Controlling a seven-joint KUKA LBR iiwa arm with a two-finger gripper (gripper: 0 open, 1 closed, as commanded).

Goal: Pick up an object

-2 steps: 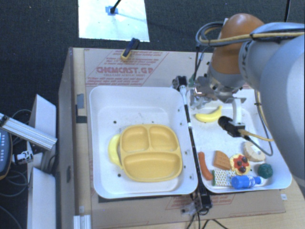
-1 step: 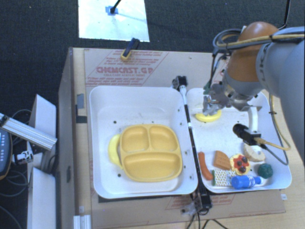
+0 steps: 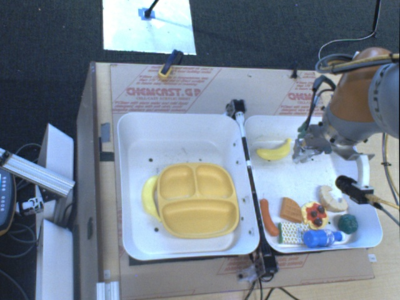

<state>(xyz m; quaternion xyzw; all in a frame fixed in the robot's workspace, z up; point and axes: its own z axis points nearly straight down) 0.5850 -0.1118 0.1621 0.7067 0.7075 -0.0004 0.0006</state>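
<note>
Just right of the banana (image 3: 275, 150) in the right bin (image 3: 375, 227), the gripper (image 3: 303, 150) is hovering for the approach, its grip impossible to read, and next it's needing a short shift left before descending.

Fixed overhead camera slants down on both bins (image 3: 187, 120).

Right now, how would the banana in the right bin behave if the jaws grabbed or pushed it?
The banana looks like smooth toy plastic, so probably stiff, light and a bit slippery. Its curved shape, lying flat, suggests it would pivot or slide rather than roll.
</note>
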